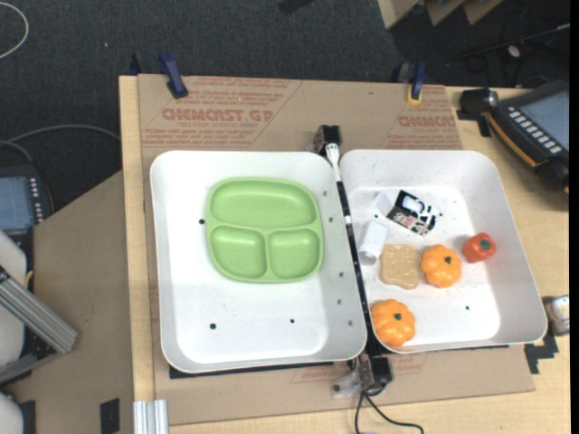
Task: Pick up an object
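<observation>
Two shallow white bins sit side by side on a cardboard-covered bench. Nearest the camera, low in the right bin (470, 174), an orange pumpkin (394, 322) rests close to the front rim. Just beyond it, mid-frame right, lie a tan slice of toast (401, 266), a second pumpkin (441, 265) touching it, a small tomato (479, 247) and a white cylinder (372, 238). Farther back sits a black-and-white packet (412, 212). The left bin (176, 242) holds a green divided tray (265, 228). How wide the claw stands, or what it has hold of, cannot be told. A sound pick would likely favour the front pumpkin, standing apart from its neighbours, approached from straight above.
</observation>
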